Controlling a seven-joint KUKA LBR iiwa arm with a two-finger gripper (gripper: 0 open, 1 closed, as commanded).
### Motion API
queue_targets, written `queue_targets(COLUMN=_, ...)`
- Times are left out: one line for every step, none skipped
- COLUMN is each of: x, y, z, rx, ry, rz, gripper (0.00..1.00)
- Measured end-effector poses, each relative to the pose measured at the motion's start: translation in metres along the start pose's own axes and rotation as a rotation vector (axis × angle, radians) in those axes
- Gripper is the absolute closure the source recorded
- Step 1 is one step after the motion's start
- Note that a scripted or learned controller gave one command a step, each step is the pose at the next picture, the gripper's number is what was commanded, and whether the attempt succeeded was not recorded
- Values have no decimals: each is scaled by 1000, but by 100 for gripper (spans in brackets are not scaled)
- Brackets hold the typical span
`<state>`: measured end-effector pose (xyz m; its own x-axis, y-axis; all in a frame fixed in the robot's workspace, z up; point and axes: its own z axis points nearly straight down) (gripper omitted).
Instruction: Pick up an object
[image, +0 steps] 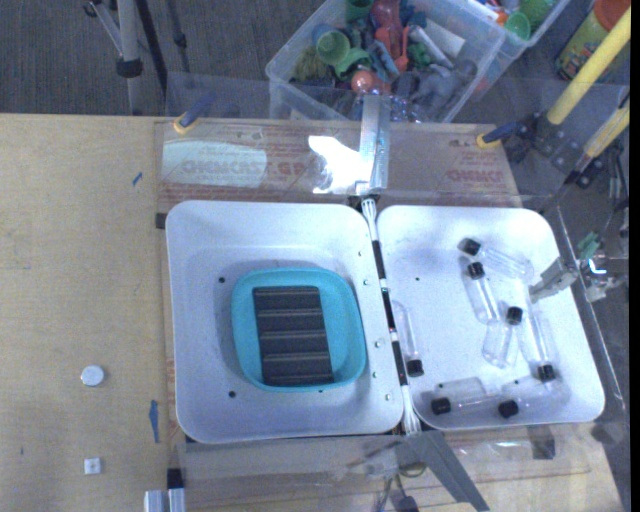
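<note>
The right bin (430, 250) holds several clear plastic vials with black caps. One vial (497, 264) lies near the bin's back, another (499, 338) in the middle, and one (464, 395) along the front wall. A slim vial (404, 335) rests against the divider. The left bin (200, 260) holds a teal dish (245, 300) carrying a dark grey ridged block (292, 335). My gripper (566, 277) appears small and partly cut off at the right bin's right rim, to the right of the vials and touching none of them.
A clear tub of colourful toys (400, 50) stands behind the bins. A cardboard sheet (250, 165) with a metal bracket (373, 140) lies at the back. Yellow-padded bars (595, 65) are at the upper right. A small white disc (92, 376) sits on the bench at left.
</note>
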<state>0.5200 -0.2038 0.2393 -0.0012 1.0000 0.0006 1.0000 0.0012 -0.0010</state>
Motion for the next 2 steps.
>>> queue_targets(x=2, y=50, z=122, rx=0, ry=0, rz=12, gripper=0)
queue_targets(x=4, y=26, z=152, rx=-8, ry=-1, rz=-18, gripper=0)
